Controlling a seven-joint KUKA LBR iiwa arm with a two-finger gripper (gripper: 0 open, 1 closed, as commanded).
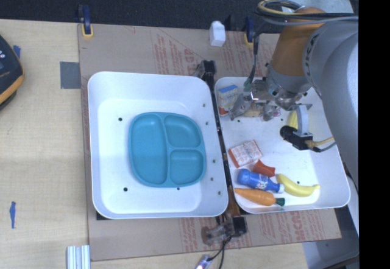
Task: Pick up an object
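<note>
My gripper (253, 111) hangs low over the far end of the right bin (329, 164), its fingers apart with nothing seen between them. Just to its left a clear packet (228, 99) lies against the bin's far left corner. Nearer the front lie a small red-and-white box (245, 152), a red piece (264, 168), a blue bottle (258, 181), an orange carrot (257, 196) and a yellow banana (298, 187). These front items are well apart from the gripper.
The left bin (106, 140) holds a blue divided plate (166, 148). The arm's grey body and orange band cover the right bin's far right side. Bare white floor shows in the middle of the right bin.
</note>
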